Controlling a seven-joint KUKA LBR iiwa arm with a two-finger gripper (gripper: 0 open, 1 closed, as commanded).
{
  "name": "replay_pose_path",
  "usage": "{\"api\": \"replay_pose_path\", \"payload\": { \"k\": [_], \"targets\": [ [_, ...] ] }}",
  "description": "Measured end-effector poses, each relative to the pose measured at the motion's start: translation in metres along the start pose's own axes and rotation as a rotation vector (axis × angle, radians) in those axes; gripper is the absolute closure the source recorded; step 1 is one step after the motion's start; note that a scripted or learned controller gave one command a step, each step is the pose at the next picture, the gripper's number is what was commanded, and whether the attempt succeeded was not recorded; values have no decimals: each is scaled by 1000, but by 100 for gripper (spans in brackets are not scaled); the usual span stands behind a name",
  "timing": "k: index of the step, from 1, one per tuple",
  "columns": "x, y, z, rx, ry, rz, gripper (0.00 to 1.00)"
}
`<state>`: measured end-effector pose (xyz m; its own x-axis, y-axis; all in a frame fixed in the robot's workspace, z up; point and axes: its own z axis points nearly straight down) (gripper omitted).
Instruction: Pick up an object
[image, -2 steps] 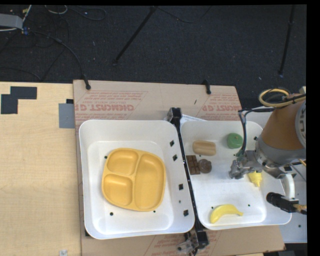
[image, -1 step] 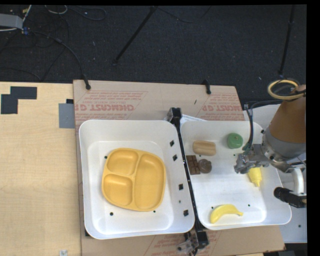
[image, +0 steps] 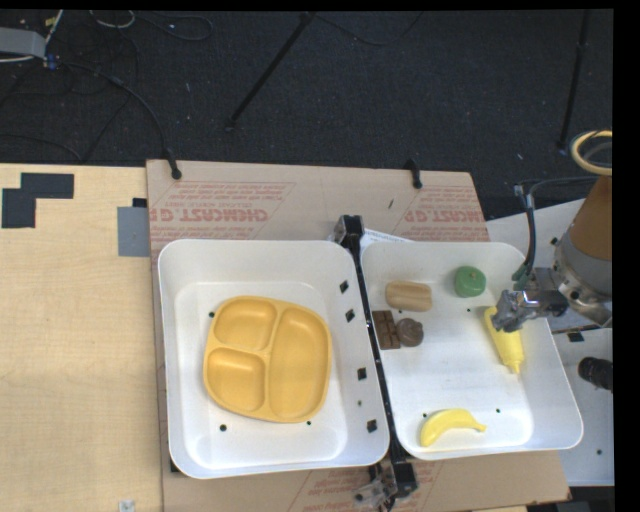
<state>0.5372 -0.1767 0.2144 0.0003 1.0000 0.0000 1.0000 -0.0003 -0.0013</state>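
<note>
Camera view looks down on the desk (image: 70, 330) with two white bins side by side. From the right edge, the tool (image: 510, 310) reaches over the right bin (image: 545, 420) and sits at the top end of a yellow bottle-shaped object (image: 508, 345); whether it is apart or together I cannot tell. This bin also holds a banana (image: 450, 426), a green ball (image: 469, 281), a tan block (image: 408, 295) and brown pieces (image: 398, 331). A yellow divided plate (image: 268, 357) lies in the left bin (image: 190, 290).
</note>
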Motion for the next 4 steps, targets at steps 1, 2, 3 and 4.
{"api": "replay_pose_path", "payload": {
  "k": [1, 2, 3, 4],
  "targets": [
    [-1, 1, -51, -2, 0, -2, 100],
    [56, 3, -50, 5, 2, -5, 100],
    [106, 17, -32, 7, 2, -4, 100],
    [163, 22, -16, 8, 1, -4, 100]
  ]
}}
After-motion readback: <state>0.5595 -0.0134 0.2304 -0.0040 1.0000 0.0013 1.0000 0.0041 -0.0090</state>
